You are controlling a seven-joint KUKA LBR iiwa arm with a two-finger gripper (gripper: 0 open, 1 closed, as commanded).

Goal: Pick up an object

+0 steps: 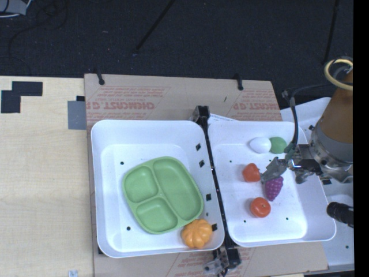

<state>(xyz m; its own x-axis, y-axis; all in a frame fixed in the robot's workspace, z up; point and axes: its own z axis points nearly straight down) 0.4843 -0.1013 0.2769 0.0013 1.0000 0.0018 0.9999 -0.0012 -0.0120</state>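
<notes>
Jaws sat over the purple bumpy plastic grape bunch (273,187) in the right white bin (314,227); we couldn't tell whether gripper (277,170) held it. Probably light, stiff, slippery; we'd pinch across its middle.

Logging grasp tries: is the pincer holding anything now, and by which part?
Cannot be told. The pincer sits right at the top of the purple grapes in the right bin, but a hold on them isn't clearly visible.
</notes>
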